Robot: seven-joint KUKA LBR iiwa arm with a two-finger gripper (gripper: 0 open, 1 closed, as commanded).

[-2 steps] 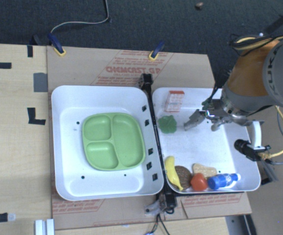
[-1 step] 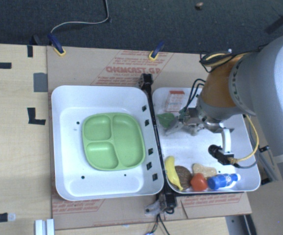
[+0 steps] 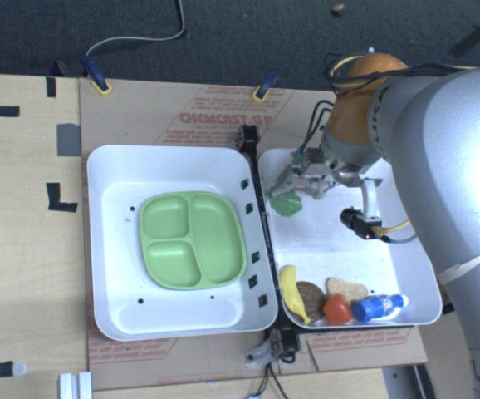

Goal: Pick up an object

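End effector (image 3: 294,183) on the grey arm with the orange band is reaching down into the far left part of the right shallow white bin (image 3: 406,260), and its fingers are touching a small soft green object (image 3: 287,204) at their tips; whether they are clamping it I cannot tell. Along that bin's near wall a yellow banana (image 3: 291,292), a brown oval piece (image 3: 311,293), a red ball (image 3: 337,309), a tan biscuit-shaped piece (image 3: 347,288) and a blue bottle (image 3: 377,307) are lying together. Across the divider, a pale green sectioned plastic plate (image 3: 193,239) is sitting in the left white bin (image 3: 111,223) on the surface.
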